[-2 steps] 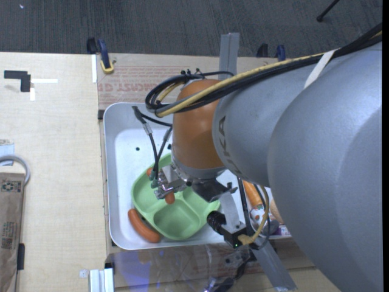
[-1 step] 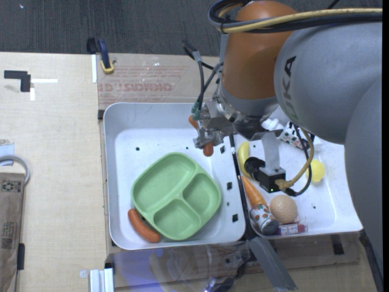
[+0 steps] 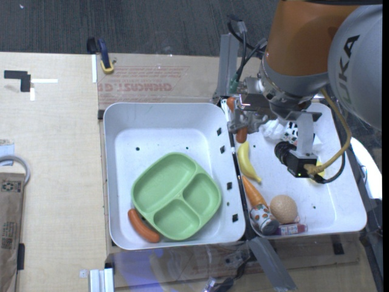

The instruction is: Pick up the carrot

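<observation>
Carrot is in the right bin, lying right along its left wall. It's just below the bottom tip of the banana, with a tan round thing near its lower end. From my feed the gripper sits up at the far-left corner of that bin, above the banana and well apart from the carrot. Honestly can't tell if it's open or closed. The left bin has a green divided plate with a sausage beside it.
</observation>
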Motion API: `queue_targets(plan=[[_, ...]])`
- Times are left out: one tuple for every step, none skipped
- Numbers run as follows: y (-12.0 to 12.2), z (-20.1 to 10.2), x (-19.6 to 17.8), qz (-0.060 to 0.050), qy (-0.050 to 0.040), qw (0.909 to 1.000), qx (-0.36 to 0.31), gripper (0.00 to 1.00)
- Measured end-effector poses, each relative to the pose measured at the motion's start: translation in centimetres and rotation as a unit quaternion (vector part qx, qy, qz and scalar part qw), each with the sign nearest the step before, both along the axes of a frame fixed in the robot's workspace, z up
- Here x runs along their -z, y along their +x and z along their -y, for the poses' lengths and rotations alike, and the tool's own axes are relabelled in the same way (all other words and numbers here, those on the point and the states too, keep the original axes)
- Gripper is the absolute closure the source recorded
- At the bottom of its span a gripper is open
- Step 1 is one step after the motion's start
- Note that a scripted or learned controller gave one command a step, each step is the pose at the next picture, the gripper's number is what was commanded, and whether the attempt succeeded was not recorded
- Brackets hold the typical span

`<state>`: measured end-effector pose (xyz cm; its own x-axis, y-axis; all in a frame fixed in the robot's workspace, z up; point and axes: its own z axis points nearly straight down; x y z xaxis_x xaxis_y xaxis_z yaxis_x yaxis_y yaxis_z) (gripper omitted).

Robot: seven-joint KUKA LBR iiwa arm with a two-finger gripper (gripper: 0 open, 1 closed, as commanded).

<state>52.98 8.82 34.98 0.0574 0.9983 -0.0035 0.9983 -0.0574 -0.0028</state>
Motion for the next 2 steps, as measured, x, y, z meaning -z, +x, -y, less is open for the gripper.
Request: queue_targets(plan=[[-1.3,-7.4,13.2,-0.001,0.0002,0.9997,-0.024,1.0],[-2.4,-2.8,24.8,0.0,0.0011,1.0,0.006,1.0]])
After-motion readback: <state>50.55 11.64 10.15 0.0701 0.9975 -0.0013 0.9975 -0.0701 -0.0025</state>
